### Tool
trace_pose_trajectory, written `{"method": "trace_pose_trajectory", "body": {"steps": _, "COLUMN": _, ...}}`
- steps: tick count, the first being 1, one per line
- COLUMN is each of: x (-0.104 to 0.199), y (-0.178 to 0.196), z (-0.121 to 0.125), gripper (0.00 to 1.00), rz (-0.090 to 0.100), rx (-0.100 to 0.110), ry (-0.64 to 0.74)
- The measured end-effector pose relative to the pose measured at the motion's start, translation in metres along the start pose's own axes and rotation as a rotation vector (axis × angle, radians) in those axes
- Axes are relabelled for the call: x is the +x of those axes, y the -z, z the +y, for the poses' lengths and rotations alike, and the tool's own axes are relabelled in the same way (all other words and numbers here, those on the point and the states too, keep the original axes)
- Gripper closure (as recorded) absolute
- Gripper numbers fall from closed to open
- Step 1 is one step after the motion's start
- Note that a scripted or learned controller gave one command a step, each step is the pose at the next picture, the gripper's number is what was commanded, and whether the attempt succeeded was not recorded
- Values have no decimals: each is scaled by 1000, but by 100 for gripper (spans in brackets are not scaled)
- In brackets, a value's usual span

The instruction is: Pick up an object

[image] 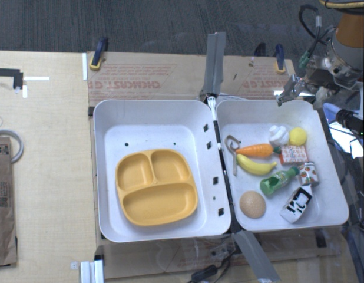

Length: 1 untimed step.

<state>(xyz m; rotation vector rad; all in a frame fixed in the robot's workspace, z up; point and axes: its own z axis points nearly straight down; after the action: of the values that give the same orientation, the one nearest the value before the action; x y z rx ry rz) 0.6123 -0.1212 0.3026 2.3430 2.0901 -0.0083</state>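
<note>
The right bin (329, 217) holds several small items: an orange carrot (255, 150), a yellow banana (255, 166), a green bottle (278, 180), a tan egg-shaped ball (252, 204), a white garlic-like piece (278, 135), a yellow lemon (298, 136), a red carton (294, 154), a small can (308, 174) and a black-and-white box (297, 204). My gripper (299, 101) hangs over the bin's far right corner, above and apart from the items. Its fingers are spread open with nothing between them.
A yellow divided plate (156, 186) lies in the left bin (105, 158). A metal hook (232, 143) rests by the right bin's left wall. Cardboard (146, 78) and blue clamps (99, 52) sit behind the bins. A brown paper bag (2, 199) lies at far left.
</note>
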Motion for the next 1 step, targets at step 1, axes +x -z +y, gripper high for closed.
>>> {"method": "trace_pose_trajectory", "body": {"steps": 1, "x": -7, "y": -122, "z": -30, "gripper": 0, "rz": 4, "rx": 1, "ry": -43}}
